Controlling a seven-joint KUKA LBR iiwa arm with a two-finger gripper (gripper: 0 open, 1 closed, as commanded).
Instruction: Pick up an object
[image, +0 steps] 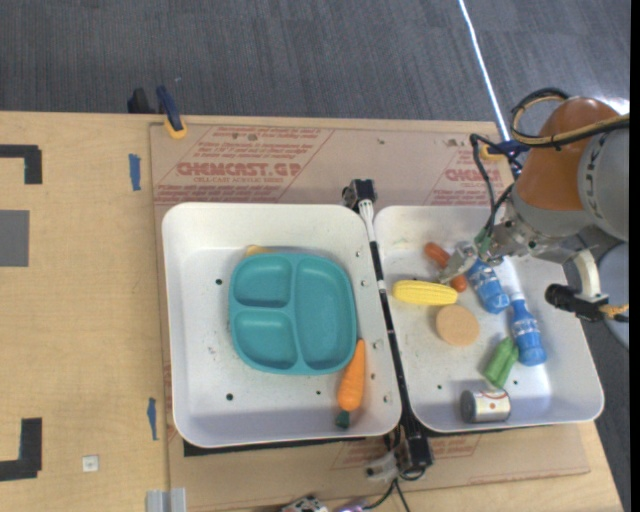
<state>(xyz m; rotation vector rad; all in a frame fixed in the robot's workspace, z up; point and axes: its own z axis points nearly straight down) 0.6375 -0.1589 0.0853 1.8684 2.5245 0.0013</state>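
My gripper (472, 256) hangs low over the back of the right bin (583, 392), under the grey wrist and orange band. It sits just right of a small orange piece (436, 254) and just above a blue bottle (490, 290). I see nothing clearly held in it. A yellow corn cob (424, 292) lies in front of it to the left. A tan round disc (457, 325), a second blue bottle (526, 333), a green piece (499, 362) and a small can (485, 405) lie nearer the bin's front.
The left bin (190, 300) holds a teal divided plate (292, 312) and a carrot (351, 382) at the plate's front right corner. The bins' shared wall (380, 300) runs just left of the corn. A black cable loops beside the arm at the right.
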